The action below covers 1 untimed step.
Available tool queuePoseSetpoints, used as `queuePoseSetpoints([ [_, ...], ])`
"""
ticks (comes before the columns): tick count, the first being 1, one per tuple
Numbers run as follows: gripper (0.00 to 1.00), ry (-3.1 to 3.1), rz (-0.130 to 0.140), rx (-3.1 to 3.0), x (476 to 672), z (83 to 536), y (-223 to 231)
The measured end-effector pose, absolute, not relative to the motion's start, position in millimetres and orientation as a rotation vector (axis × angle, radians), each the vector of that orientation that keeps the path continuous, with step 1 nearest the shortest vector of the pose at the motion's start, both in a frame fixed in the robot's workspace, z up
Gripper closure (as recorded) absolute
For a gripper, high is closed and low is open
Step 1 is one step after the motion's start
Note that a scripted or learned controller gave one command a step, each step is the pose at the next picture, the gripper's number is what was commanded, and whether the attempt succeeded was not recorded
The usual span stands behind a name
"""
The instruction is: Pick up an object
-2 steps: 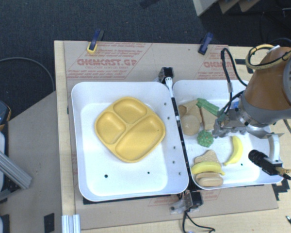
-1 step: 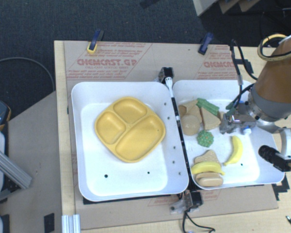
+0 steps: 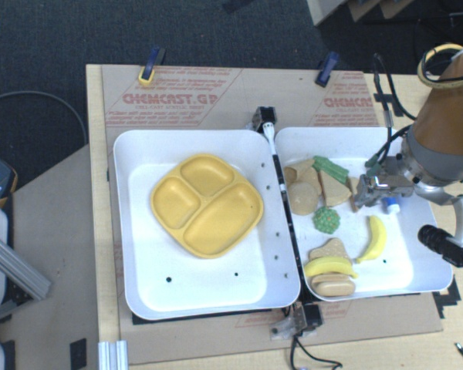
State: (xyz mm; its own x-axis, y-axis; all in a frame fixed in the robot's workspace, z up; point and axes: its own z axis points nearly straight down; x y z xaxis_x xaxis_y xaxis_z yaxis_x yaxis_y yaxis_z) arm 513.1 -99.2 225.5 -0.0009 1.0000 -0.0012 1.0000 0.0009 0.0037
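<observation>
Gripper (image 3: 368, 190) low in the right bin (image 3: 347, 139), finger state indeterminable, beside the green stick (image 3: 331, 169) and bread slices (image 3: 309, 190), with banana (image 3: 375, 239) and broccoli (image 3: 326, 220) nearer; nothing visibly lifted, so grasp and raise apparently remaining.

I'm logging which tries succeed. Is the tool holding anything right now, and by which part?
It cannot be told. The tool sits low in the right bin, beside the tan food pieces, with no item visible in its grip.
</observation>
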Motion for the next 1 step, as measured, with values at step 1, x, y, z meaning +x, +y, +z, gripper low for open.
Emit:
queuePoseSetpoints([
  [1,1.00,2.224,0.002,2.215,537.2,214.8,-53.8],
])
